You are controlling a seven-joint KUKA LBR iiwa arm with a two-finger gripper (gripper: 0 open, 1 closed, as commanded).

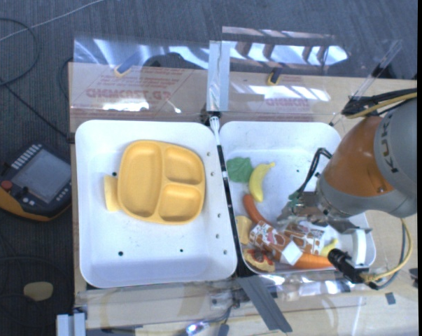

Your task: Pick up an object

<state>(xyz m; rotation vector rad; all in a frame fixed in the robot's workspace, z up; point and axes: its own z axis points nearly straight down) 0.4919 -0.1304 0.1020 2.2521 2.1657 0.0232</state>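
In the right bin [287, 140] lies a heap of toy food: a yellow banana [258, 179], a green leafy piece [239, 168], a reddish sausage [253, 210], an orange carrot [310, 261] and a printed snack packet [270, 238]. My gripper [299, 210] reaches in from the right and hangs low over the heap, just above the packet and right of the sausage. The grey wrist and its orange band [361, 166] cover the bin's right side. The gripper's tip blends into the clutter beneath it, so I cannot see whether anything is held.
The left bin [92, 215] holds a yellow divided plate [160, 180]. A white rounded object [359, 247] sits at the right bin's near right corner. Clear plastic sheeting and cardboard [148, 82] stand behind the bins. A control pendant [36, 182] lies on the floor at the left.
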